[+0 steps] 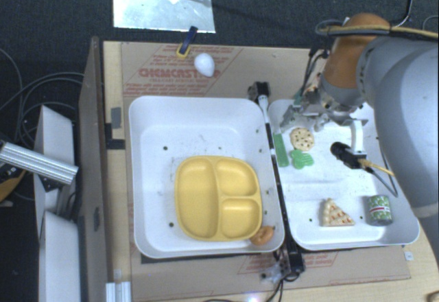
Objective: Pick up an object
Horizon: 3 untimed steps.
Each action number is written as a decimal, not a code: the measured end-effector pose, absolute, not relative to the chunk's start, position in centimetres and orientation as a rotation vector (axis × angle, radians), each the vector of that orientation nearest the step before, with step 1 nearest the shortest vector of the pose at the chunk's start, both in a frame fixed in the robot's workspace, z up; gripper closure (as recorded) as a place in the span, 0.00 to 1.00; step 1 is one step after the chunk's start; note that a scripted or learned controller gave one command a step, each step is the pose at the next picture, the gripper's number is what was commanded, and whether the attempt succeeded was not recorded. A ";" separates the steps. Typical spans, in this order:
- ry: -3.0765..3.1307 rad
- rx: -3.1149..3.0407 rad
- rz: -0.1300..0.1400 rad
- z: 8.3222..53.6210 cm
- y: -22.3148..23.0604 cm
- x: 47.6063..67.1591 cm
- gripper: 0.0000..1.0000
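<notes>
My gripper hangs over the far part of the right bin, just above a round speckled cookie. Nothing shows held in it. A green leafy piece lies right in front of the cookie, and a green stick lies along the bin's left wall. Toward the near side rest a pizza slice and a small green-labelled can. The grey arm with its orange band covers the bin's right part.
The left bin holds a yellow divided plate, with a brown bread piece in its near right corner. A white ball and a blue-yellow tool lie on the cardboard behind the bins.
</notes>
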<state>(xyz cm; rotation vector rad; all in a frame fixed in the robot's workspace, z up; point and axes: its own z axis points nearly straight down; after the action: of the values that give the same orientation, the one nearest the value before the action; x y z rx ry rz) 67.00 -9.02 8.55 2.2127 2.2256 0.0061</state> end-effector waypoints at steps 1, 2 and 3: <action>2.223 2.224 -0.002 8.4 -8.4 62.1 0.00; 2.219 2.221 0.002 8.5 -11.6 62.3 0.00; 2.228 2.216 0.000 8.4 -8.1 60.7 0.00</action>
<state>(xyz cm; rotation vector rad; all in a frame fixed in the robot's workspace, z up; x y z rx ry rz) 60.70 -8.07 8.43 2.2163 2.2281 -0.0003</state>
